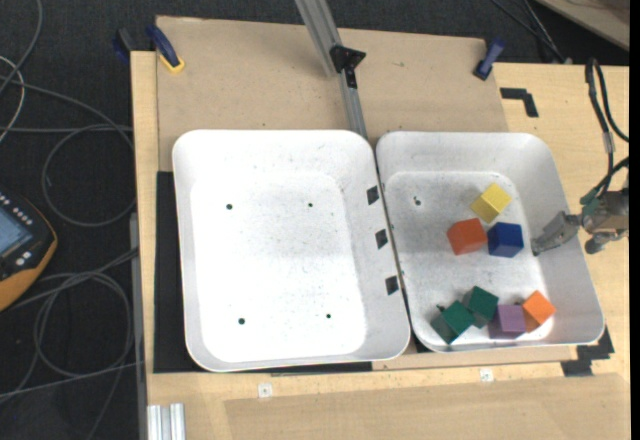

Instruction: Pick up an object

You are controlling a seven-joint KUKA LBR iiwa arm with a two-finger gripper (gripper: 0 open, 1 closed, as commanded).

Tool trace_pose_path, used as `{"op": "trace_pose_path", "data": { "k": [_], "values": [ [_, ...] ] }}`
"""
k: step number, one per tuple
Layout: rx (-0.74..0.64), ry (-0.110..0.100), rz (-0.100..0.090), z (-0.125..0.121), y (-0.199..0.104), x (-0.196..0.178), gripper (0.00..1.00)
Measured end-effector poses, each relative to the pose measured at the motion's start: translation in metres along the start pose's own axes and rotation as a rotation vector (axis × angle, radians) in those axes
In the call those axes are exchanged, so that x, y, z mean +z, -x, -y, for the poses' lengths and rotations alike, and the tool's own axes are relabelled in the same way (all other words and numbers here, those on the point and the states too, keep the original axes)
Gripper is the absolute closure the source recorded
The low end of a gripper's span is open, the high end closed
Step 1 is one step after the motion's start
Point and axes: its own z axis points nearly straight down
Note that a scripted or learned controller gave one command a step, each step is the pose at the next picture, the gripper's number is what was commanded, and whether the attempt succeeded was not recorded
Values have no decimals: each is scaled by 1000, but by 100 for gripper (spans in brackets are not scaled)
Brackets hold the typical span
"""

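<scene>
The right bin [440, 156] holds several small blocks. A yellow block [491, 202] lies toward the back, with a red-orange block [466, 236] and a blue block [505, 239] side by side just in front of it. Along the front wall sit two dark green blocks [481, 302] [456, 320], a purple block [511, 318] and an orange block [538, 307]. My gripper [572, 230] hangs at the bin's right rim, just right of the blue block and apart from it. Nothing shows in its grasp.
The left bin [270, 248] sits beside the right one, joined by black clips [380, 238]. A metal pole [320, 18] slants up from the back between the bins. Cables hang at the right edge [600, 118] and lie on the floor at the left.
</scene>
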Motion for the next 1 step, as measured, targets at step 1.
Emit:
{"op": "trace_pose_path", "data": {
  "k": [1],
  "values": [
    [0,-1,-1,0,-3,43,0]
  ]
}}
